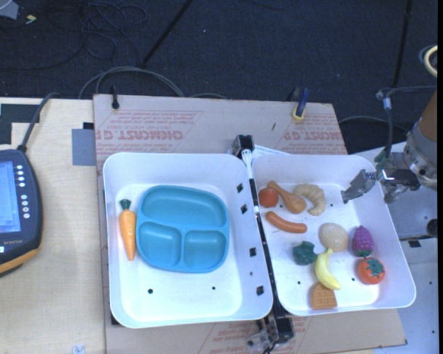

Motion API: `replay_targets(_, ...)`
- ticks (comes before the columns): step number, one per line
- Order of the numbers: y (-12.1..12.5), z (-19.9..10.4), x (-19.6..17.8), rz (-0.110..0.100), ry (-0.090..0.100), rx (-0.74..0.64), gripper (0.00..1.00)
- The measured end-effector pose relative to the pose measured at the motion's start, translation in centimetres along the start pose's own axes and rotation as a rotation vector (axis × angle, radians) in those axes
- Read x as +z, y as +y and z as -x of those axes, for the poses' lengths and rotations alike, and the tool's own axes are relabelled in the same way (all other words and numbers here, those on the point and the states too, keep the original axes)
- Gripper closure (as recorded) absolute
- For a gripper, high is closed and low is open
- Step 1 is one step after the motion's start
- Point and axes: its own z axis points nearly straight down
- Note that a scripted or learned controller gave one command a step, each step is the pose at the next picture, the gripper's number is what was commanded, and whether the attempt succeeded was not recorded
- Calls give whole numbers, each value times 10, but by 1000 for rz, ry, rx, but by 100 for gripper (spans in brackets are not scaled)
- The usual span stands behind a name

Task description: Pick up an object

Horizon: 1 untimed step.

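Though arm (428, 135) cut off at right, fingers (371, 185) state unclear, over right bin (399, 260).

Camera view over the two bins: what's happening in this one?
A robot arm reaches in from the right, its pincer hovering over the upper right part of the right bin, holding nothing. That bin holds toy food: a sausage, croissant, banana, grapes, tomato and others. The left bin holds a blue divided plate with a carrot beside it. Nothing has been picked yet.
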Motion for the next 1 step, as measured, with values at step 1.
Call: replay_targets(1, 0, 1, -10, -1, 1, -1, 100)
